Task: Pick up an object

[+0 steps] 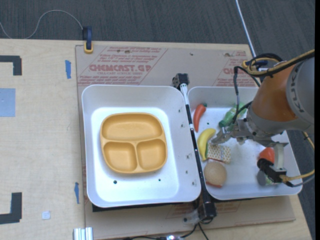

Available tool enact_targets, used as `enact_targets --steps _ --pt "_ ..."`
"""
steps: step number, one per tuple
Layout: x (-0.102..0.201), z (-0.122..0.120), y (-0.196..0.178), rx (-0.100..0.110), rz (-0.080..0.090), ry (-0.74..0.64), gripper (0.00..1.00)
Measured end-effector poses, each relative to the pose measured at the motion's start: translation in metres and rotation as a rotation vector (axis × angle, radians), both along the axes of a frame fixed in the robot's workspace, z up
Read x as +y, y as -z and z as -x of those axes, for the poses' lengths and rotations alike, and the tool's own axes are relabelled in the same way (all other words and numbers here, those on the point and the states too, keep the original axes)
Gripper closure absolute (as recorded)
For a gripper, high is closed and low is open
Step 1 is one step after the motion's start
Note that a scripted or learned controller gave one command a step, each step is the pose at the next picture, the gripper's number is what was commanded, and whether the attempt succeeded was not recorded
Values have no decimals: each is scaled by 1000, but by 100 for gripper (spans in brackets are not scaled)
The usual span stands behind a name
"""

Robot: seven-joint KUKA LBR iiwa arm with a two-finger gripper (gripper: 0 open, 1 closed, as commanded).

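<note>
The right bin (248, 188) holds several toy foods. A red chili (199, 115) lies at its far left, with a yellow banana (204, 142) below it. Near the front are a speckled cracker-like piece (220, 154) and a round tan fruit (215, 174). A green item (229, 117) pokes out from behind the arm, and an orange-red item (266, 154) lies at the right. My gripper (221, 135) hangs low over the bin, just right of the banana and above the cracker piece. I see nothing held in it.
The left bin (95, 179) holds a yellow three-compartment plate (133, 142). A black clamp bar (190, 119) runs between the bins. The arm's orange band (274, 96) and cables (250, 66) hang over the right bin's far right. A dark fitting (268, 176) sits near its front right.
</note>
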State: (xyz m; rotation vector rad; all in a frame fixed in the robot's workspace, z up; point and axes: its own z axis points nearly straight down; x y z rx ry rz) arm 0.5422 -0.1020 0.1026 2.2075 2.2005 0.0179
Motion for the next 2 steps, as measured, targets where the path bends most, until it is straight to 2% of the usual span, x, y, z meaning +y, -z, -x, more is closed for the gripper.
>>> enact_targets --steps 1,2 --pt "5 31 12 2 -5 -2 0" --pt "9 56 12 1 -4 -2 0"
